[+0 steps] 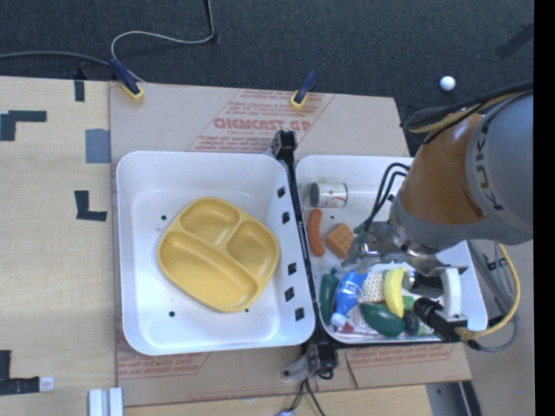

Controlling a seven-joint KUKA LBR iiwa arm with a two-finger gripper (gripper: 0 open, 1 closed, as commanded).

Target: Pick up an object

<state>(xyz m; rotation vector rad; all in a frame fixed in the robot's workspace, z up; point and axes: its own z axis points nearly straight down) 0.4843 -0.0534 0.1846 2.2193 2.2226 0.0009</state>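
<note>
The right bin point(381, 165) holds a heap of small objects. A silver can point(330, 195) lies at its far side, with an orange sausage-shaped piece point(316, 232) and a brown block point(339, 240) just below it. Nearer the front lie a blue bottle point(348, 296), a green piece point(327, 288), a white bumpy object point(374, 285), a yellow banana point(395, 291) and a dark green object point(382, 319). My gripper point(371, 248) hangs low over the middle of this bin, right of the brown block and above the white bumpy object. The wrist hides its tips.
The left bin point(139, 232) holds a yellow divided tray point(218, 253). A black divider point(292, 224) runs between the bins. Both stand on cardboard point(251, 120) fixed with yellow-blue clamps. The grey and orange arm point(460, 180) covers the right bin's right side.
</note>
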